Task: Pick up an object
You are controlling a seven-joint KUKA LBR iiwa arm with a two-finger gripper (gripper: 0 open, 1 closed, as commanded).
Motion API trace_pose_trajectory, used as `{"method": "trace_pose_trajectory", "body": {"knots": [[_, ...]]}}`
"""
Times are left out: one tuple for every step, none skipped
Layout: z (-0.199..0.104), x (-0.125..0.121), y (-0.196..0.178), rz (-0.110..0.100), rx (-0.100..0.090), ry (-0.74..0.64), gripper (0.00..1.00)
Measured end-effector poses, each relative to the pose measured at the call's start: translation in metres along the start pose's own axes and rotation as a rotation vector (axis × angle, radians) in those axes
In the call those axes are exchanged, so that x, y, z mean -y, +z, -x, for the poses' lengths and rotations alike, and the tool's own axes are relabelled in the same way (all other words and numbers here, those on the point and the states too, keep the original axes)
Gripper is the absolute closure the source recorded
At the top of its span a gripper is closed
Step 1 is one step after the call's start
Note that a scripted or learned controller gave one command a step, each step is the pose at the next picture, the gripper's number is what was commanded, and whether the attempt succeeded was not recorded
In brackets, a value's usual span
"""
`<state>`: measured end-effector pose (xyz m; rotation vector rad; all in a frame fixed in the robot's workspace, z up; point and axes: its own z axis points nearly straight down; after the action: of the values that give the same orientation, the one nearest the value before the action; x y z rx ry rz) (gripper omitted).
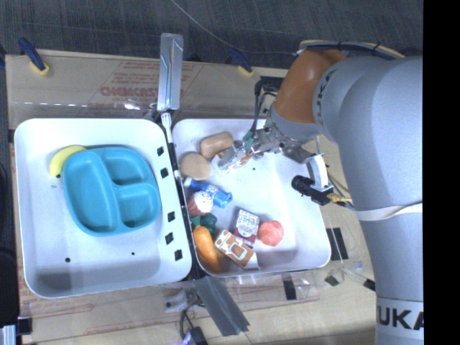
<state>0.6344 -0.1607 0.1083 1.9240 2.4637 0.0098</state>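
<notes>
Red lettering on the brown board [129, 85] behind the bins reads something like "CHEMCAR" (faint, and partly lost in glare), and the arm [374, 164] carries "KUKA" in dark letters at the lower right of the frame. The small cartons bear print too small to read.

The left bin [36, 264] holds a blue divided tray [111, 189] with a yellow banana [63, 158] tucked against its upper-left edge.

The right bin [302, 228] holds the clutter, mostly along its left side and bottom: a tan bread loaf [215, 144] near the top, a round beige bun [195, 166] just below it, a blue-and-white packet [210, 192] beside a small white-and-red ball-like item [200, 204], then an orange carrot [205, 246] at the lower left, an orange patterned carton [234, 248], a red-and-white carton [246, 223] and a pinkish-red round fruit [271, 233].

The gripper [241, 155] sits low in the upper part of the right bin, just to the right of the bread loaf; whether its claw is spread or pressed together cannot be told, as the tip blurs into a small multicoloured item there.
</notes>
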Motion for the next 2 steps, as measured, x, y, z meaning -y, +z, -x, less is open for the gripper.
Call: {"method": "trace_pose_trajectory", "body": {"knots": [[0.031, 0.015, -0.03, -0.012, -0.007, -0.179, 0.0], [-0.012, 0.013, 0.012, -0.008, -0.006, -0.317, 0.0]]}}
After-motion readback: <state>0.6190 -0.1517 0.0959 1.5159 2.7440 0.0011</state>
